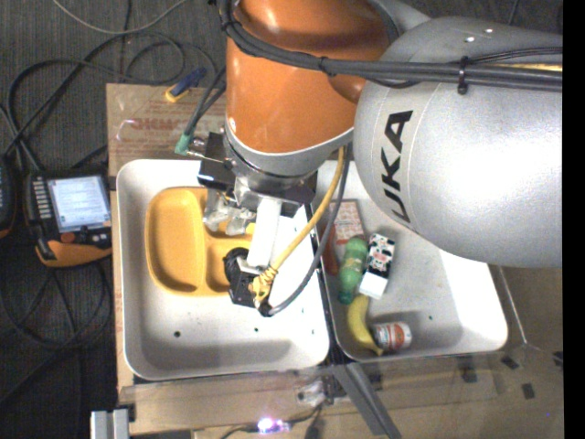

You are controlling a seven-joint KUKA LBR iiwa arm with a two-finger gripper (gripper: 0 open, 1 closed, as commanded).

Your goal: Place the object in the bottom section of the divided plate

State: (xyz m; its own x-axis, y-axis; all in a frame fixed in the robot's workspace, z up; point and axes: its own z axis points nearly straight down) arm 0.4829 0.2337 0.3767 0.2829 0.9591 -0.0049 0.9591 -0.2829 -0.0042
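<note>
The grey arm [439, 135] with its orange band takes up most of my view, reaching in from the right and covering the far half of both bins. The left bin [210, 337] holds one yellow plate [178, 236], which lies flat in the bin's far left part. The near floor of that bin is bare white. The right bin [457, 309] holds a cluster against its left wall: a green bottle [352, 265], a banana [359, 326], a black-and-white carton [378, 259], a red-and-white can [393, 337] and a pinkish packet [345, 216] half under the arm.

The gripper [227, 216] hangs over the right part of the plate. I cannot tell whether it is released or clenched. Something pale glints there, and I cannot say whether that is the gripper itself or an item. Nor can I say which item is meant for the plate.

The plate's big section is a long trough running from the far side toward me. A ridge along its right side marks off the other sections, which are mostly hidden under the gripper. The bottle and the banana also lie far to near, and the banana's lower end curls toward the can, which lies on its side.

Both bins sit on a brown board [151, 122] with red print. Around it is dark carpet [55, 62] strewn with cables, and a handheld controller [73, 204] with a lit screen rests at the left.
</note>
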